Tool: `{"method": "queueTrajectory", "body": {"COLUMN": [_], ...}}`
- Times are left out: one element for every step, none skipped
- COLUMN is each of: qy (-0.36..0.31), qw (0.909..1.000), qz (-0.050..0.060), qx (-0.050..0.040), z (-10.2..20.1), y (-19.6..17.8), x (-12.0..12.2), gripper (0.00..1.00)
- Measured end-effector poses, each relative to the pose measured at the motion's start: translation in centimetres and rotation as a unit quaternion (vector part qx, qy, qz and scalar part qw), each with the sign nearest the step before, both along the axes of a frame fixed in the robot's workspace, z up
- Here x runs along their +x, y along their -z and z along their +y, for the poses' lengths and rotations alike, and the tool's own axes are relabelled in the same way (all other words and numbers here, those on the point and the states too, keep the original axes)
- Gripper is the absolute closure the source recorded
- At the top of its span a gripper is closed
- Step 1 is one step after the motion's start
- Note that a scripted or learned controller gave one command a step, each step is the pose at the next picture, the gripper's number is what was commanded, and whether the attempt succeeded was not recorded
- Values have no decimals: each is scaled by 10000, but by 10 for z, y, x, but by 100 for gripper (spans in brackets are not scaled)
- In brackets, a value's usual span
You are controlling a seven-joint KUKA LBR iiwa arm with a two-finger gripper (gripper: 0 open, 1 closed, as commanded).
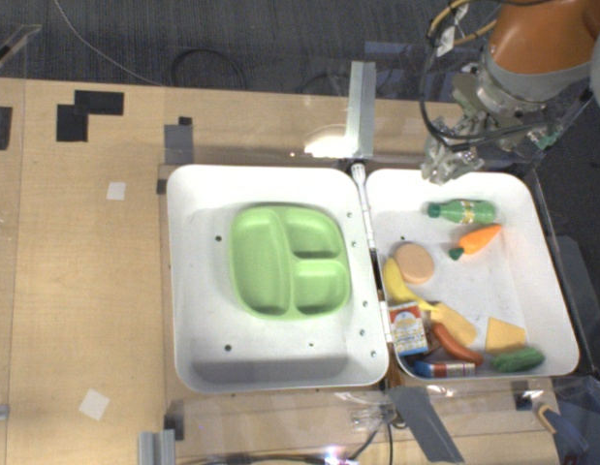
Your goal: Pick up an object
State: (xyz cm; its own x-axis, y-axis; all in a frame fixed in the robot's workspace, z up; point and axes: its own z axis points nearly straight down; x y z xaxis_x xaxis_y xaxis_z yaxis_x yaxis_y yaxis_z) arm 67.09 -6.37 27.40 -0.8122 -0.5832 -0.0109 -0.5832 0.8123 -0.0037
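Observation:
The right bin (537, 260) holds several toy foods: a green bottle (461, 210), an orange carrot (476, 240), a round tan cookie (413, 262), a yellow banana (396, 283), a small printed carton (407, 331), a cheese wedge (504, 335) and a green pickle (518, 360). My gripper (443, 166) hangs over the back rim of that bin, up and left of the bottle. Nothing shows beneath it.
The left bin (198, 289) holds a green divided tray (288, 263). A metal post (362, 114) rises behind the wall between the bins. Cables loop around the wrist (455, 27). Bare bin floor lies right of the carrot.

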Motion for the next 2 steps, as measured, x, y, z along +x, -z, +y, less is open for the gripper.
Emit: {"method": "queueTrajectory", "body": {"qy": [-195, 351], "qw": [9998, 9994], "qz": [-3, 12], "qx": [2, 16], "z": [62, 132], "y": [6, 21], "x": [0, -33], "gripper": [100, 100]}}
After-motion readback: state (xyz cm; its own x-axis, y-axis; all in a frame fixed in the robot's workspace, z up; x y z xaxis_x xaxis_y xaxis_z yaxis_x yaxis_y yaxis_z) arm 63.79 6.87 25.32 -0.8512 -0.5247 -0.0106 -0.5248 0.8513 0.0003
